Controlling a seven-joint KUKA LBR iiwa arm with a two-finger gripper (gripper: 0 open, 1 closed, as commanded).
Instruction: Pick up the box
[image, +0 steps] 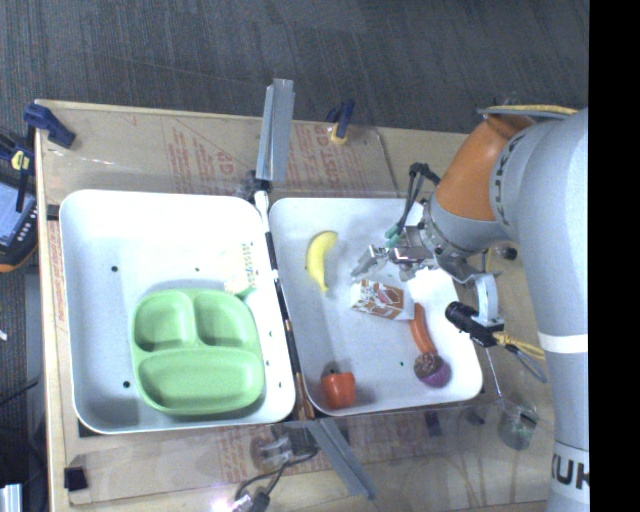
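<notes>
Grey arm (550, 250) with orange band, black cables.

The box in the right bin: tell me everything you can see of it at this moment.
The box is small and flat, like printed card, brown and white with reddish marks; the print is too small to read. It lies flat and slightly askew on the floor of the right bin, near the middle, just below the gripper. A sausage-like toy lies to its right, a banana to its upper left. Contact with the gripper cannot be judged.
</notes>
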